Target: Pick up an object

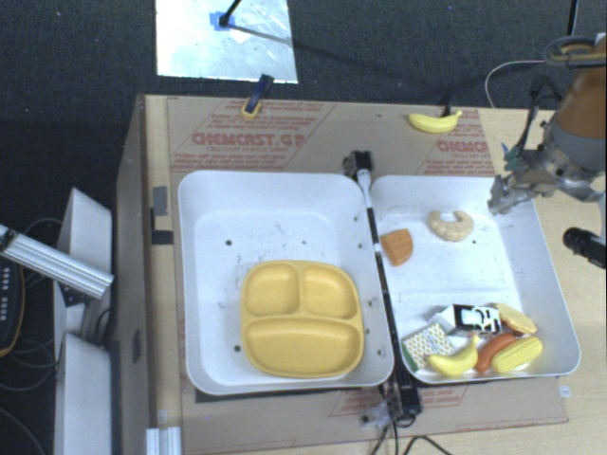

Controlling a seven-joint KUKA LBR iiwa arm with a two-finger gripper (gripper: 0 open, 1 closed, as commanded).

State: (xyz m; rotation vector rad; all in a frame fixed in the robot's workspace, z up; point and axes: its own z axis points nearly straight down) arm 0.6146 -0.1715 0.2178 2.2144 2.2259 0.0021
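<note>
Dark carpet point(76, 55) around the surface point(313, 131); behind it a shiny sheet point(226, 27), left of it grey rails point(57, 259).

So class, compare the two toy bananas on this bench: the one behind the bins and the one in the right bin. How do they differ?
The far banana lies on the bare board behind the bins; the near banana lies inside the right bin. The far banana lies alone; the near banana sits packed among other toy food at the front edge. The far one's ends curl up; the near one lies slanted. Both are yellow and curved.
</note>
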